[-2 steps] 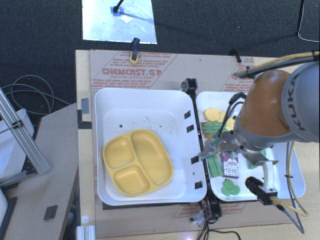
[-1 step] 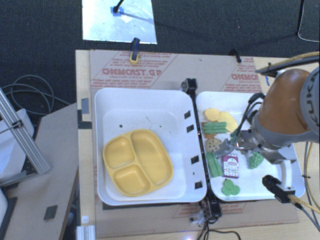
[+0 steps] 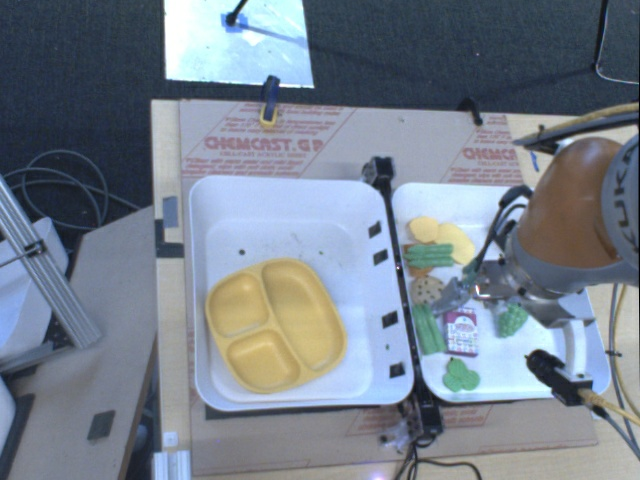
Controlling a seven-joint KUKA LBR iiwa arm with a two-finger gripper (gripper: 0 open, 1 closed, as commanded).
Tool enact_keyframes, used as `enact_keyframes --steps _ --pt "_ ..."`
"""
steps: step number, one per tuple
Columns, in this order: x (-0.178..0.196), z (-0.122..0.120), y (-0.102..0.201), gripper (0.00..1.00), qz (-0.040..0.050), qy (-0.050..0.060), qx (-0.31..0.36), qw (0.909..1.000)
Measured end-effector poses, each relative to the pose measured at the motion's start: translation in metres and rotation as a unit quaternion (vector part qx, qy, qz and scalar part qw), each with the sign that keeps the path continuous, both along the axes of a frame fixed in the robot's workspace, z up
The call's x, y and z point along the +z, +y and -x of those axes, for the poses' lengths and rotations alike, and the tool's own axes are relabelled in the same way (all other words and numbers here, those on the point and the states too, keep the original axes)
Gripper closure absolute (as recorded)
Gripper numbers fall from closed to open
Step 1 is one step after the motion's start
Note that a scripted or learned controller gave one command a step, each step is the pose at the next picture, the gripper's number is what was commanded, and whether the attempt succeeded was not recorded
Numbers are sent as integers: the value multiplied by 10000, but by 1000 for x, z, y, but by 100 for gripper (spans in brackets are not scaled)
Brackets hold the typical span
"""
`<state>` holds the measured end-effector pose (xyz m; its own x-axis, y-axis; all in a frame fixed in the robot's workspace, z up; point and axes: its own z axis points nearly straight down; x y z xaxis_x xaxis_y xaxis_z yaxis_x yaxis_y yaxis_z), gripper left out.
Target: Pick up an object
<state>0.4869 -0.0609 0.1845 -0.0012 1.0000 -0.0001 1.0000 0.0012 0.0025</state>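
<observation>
Orange-banded arm (image 3: 575, 208) is hanging over the right bin (image 3: 590, 363), gripper (image 3: 470, 290) hovering above the small red-and-white carton (image 3: 461, 331) at lower centre-right; finger spread: cannot tell. Judgement: descend squarely onto the carton, keeping off the green bean pod (image 3: 428, 328) just beside it.

fixed overhead camera, slanted down, both bins (image 3: 300, 193) framed

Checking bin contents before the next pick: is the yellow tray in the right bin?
No, the yellow tray lies in the left bin; the right bin holds small food items.
</observation>
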Motion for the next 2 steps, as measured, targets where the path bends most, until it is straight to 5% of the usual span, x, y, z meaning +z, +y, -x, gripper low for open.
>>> enact_keyframes --steps 1,2 --pt "-100 -24 -27 0 -19 -8 -15 10000" --pt "-95 -114 -26 0 7 -64 31 10000"
